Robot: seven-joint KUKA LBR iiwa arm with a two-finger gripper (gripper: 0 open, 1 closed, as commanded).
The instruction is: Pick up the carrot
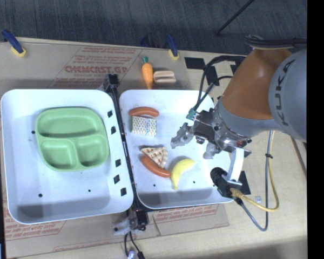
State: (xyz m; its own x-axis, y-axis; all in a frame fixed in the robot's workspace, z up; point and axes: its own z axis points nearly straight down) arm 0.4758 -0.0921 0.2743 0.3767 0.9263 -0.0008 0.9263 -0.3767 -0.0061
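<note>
The counter [270,231] carries a sheet of printed cardboard [92,66], and on that sheet sit two shallow white bins. Taking the right bin [167,99] as landmark, the left bin [16,144] lies just beside it, edges touching. Behind the right bin's far rim, on the cardboard, lie the carrot [147,73] and a hot dog bun [164,77], side by side.

The carrot [147,73] lies behind the right bin [167,197], outside it.
</note>
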